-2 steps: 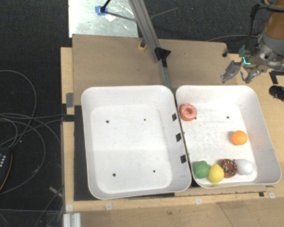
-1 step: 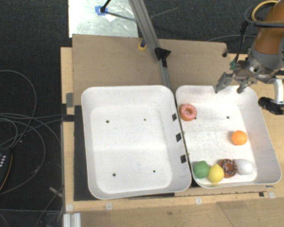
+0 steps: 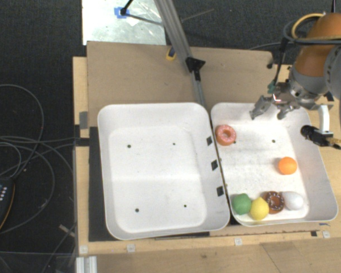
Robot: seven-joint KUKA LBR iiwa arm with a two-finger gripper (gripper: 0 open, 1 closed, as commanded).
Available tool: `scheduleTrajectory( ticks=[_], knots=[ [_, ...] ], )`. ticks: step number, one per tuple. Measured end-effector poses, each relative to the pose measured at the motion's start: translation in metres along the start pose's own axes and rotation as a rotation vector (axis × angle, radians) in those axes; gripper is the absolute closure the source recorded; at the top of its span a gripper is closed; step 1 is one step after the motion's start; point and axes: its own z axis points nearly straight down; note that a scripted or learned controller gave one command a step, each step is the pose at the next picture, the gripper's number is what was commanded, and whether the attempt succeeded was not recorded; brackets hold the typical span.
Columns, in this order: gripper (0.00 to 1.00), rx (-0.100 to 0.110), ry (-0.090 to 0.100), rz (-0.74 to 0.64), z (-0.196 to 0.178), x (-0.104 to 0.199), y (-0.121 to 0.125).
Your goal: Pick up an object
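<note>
Six small objects lie in the right bin, any of which could serve as the pick: a pink-frosted doughnut at the far left, close to the wall shared with the left bin; an orange ball near the right wall; and, in a row along the near wall, a green piece, a yellow lemon-like piece, a chocolate doughnut and a white ball, each touching or just beside its neighbour. The gripper hangs over the far edge of the right bin, to the right of the pink doughnut and well apart from the near row; its two fingers stand spread apart with nothing between them and touch no object. Judged risks: a straight descent from here would likely meet bare bin floor; the round pieces may roll from a closing finger; in the crowded near row, a finger may land on a neighbour or against the wall and spoil the grasp.
</note>
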Motion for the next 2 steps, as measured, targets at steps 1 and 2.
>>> scheduleTrajectory(
  ticks=[1, 2],
  knots=[
    [0.0, 0.001, 0.0, -0.001, 0.052, 0.001, 0.0],
    [1.0, -0.008, -0.003, -0.004, 0.037, 0.0, 0.002]
  ],
)
